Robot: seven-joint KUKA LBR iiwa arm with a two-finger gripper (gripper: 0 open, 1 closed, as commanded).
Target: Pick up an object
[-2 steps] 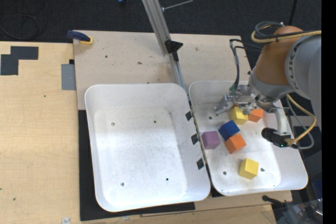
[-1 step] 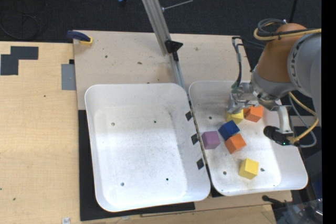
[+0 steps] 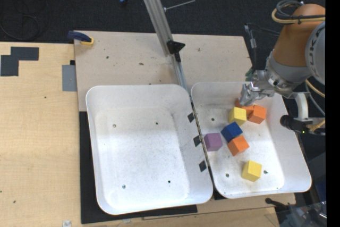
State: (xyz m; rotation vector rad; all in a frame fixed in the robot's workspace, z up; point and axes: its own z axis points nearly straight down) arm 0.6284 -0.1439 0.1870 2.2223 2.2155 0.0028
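The right bin [image 3: 287, 167] holds several small blocks. A yellow block [image 3: 238, 115] and an orange block [image 3: 257, 113] sit side by side near the bin's far side. Below them lie a blue block [image 3: 231, 131], a second orange block [image 3: 238, 144] and a purple block [image 3: 213, 141]. Another yellow block [image 3: 252, 170] rests toward the near side. My gripper [image 3: 247, 96] hangs just above and behind the upper yellow and orange pair, with no block seen between its fingers.
The left bin [image 3: 106, 114] stands beside the right one, with black clips along the shared wall. A slanted aluminium bar [image 3: 156, 10] rises behind the bins. A blue and yellow clamp [image 3: 81, 37] lies at the bench's far left corner.
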